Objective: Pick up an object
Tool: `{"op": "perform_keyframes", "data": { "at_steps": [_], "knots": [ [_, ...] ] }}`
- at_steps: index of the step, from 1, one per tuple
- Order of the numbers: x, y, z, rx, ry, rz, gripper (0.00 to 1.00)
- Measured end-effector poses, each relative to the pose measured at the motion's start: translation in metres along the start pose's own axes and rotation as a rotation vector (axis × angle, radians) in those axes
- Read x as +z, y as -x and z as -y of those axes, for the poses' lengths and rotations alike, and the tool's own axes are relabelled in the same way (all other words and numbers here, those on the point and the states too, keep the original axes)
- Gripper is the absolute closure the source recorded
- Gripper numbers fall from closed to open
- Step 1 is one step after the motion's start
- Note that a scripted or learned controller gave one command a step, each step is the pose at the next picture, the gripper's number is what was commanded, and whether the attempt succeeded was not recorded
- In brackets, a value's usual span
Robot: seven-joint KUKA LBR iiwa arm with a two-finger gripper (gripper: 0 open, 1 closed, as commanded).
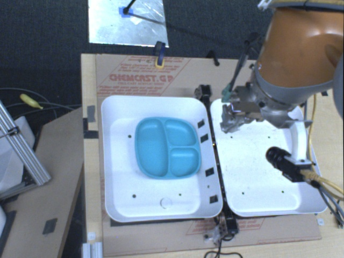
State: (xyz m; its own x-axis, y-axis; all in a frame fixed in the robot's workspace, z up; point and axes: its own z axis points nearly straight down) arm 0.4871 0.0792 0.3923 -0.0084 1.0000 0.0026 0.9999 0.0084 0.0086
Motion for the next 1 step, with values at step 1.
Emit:
{"op": "perform_keyframes", "data": {
  "at_steps": [1],
  "knots": [
    [-0.0340,-0.0221,-0.0002,0.002,-0.003,0.000,1.00]
  ]
}}
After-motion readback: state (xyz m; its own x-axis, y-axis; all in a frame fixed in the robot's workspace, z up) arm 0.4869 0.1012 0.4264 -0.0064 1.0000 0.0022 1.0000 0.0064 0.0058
